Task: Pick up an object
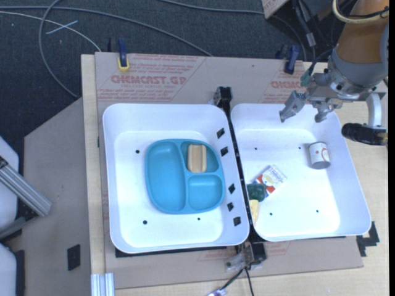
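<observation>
My gripper [307, 111] hangs over the far edge of the right bin [345, 211], its two fingers spread open with nothing between them. A small silver can [319, 155] lies on its side in that bin, a little below and to the right of the gripper. A colourful packet [267, 181] and a small green and yellow item [254, 195] lie near the bin's left wall. In the left bin [123, 165] sits a blue divided plate [184, 176] with a tan block [197, 158] in its upper right compartment.
A black divider with clips [228, 159] runs between the two bins. Blue clamps [123, 53] hold the cardboard base at the back. Cables [74, 17] trail across the dark floor behind the bench. A metal rail [18, 184] lies at the left.
</observation>
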Robot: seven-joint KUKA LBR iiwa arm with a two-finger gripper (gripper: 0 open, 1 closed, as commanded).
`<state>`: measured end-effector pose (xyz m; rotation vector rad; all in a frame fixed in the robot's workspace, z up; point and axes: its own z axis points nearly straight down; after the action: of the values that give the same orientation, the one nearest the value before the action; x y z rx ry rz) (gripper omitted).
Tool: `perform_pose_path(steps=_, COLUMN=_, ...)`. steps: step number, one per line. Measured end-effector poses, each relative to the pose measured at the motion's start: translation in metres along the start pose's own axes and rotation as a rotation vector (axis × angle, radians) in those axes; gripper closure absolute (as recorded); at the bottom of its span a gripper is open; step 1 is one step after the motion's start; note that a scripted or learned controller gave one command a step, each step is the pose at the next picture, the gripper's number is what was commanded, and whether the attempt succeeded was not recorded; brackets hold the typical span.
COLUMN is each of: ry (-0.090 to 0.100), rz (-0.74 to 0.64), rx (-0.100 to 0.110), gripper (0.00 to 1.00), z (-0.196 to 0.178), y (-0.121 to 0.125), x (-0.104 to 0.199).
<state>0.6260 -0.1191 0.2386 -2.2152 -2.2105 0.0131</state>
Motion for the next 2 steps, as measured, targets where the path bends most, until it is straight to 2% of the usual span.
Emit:
perform_pose_path(steps=1, ry=-0.002, rz=-0.003, rx=-0.014, gripper=0.0, z=-0.008, y=0.002, x=0.0)
perform_pose_path(steps=2, ry=-0.001, rz=-0.001, rx=-0.008, gripper=0.0, z=0.04, y=-0.006, x=-0.002)
